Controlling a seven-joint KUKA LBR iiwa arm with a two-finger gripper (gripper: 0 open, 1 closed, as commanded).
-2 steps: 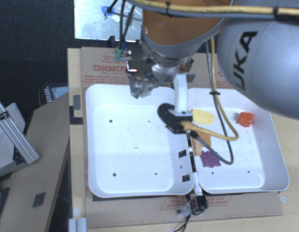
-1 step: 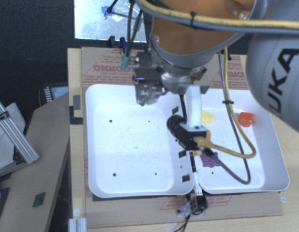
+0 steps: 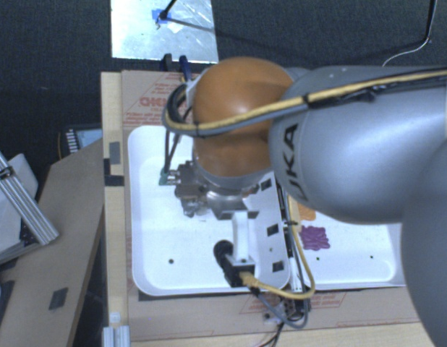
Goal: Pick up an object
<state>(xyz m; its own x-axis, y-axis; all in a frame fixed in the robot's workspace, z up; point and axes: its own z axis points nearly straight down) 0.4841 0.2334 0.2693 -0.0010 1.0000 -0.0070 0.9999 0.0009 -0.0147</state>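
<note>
**Over the left bin: arm low, small objects at its edge**

Beside the arm's flank, on the bin floor toward the right of the view, lies a purple object [image 3: 315,237]: flat, lumpy-edged, with a knobbly, mottled surface, like a small soft cluster. Just above it, touching or nearly so, an orange-tan scrap [image 3: 306,212] peeks out from under the arm, mostly hidden; shape not readable.

White bin [image 3: 155,194]: shallow, smooth plastic, rounded corners, slightly glossy floor with a few small dark specks. It sits on a brown cardboard sheet [image 3: 140,100] printed with red lettering, which lies on the pale worktop [image 3: 111,121].

End effector [image 3: 191,201]: grey metal block with a white flat plate running toward the near rim, black cable and a yellow-sleeved lead curling at the plate's end. It hangs low over the middle of the bin. Fingertips are hidden under the wrist from this angle; whether released or clenched cannot be told, and nothing is seen between them.

Arm [image 3: 368,150]: broad, smooth grey casing, satin sheen, with a rounded orange band [image 3: 238,114] above the wrist, a yellow cable draped across it.

Beyond the bin, at top: a shiny crinkled silver sheet [image 3: 162,20] on dark cloth. At far left, a ribbed aluminium rail [image 3: 21,201], tilted.
</note>
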